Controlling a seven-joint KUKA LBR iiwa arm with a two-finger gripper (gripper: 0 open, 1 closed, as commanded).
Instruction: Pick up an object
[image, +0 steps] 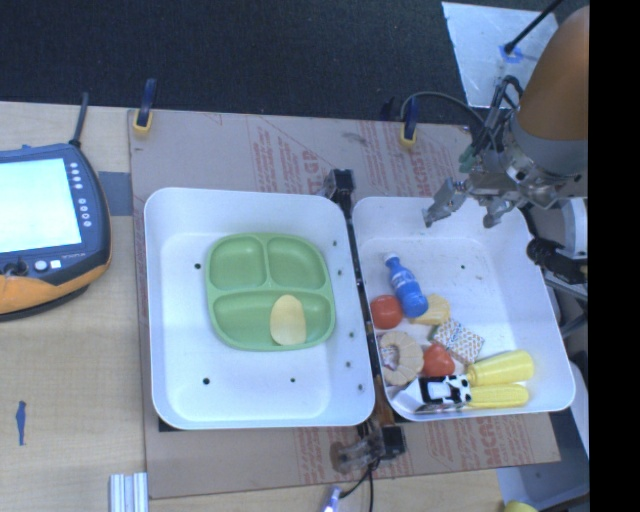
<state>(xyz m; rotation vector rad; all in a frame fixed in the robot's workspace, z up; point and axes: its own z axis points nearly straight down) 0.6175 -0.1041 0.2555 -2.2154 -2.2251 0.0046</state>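
Clearly, nothing is held: the gripper (468, 211) is seen spread wide over the far edge of the right bin (500, 280), well apart from the objects heaped in that bin's near-left corner. A miss is likely if one piece is aimed at, since the blue bottle (406, 286), red ball (386, 311), checkered block (459, 341) and yellow tubes (500, 368) are packed touching, so neighbours could be nudged or pinched together. Left of the right bin, a green tray (225, 330) with a pale yellow piece (288, 320) is kept in the left bin (170, 390); further left, a tablet pendant (45, 225) is placed.
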